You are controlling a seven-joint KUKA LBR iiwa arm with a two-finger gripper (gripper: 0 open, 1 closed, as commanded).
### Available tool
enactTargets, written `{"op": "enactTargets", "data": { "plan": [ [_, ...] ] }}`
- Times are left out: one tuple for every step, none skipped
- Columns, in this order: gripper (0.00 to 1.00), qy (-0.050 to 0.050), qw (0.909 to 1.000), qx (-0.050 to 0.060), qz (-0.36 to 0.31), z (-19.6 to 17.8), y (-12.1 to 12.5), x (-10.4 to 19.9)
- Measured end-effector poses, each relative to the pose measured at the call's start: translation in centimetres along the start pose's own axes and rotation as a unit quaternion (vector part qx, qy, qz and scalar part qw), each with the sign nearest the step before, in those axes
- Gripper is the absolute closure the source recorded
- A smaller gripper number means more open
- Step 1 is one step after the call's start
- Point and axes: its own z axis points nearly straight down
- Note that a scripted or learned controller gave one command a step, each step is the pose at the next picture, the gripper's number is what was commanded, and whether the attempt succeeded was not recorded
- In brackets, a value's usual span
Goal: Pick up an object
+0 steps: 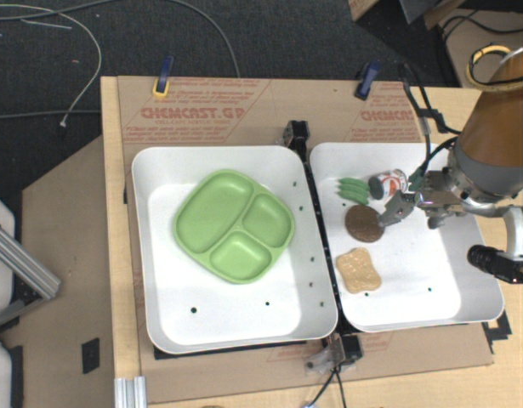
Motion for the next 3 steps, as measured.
{"op": "enactTargets", "data": {
  "plan": [
    [0.00, 0.000, 1.0000, 0.000, 0.000, 4.4, -0.5, 0.1],
    [0.00, 0.000, 1.0000, 0.000, 0.000, 8.6, -0.4, 0.4],
    [1.00, 0.000, 1.0000, -0.004, 0.001, 7.3, -0.2, 0.4]
  ]
}}
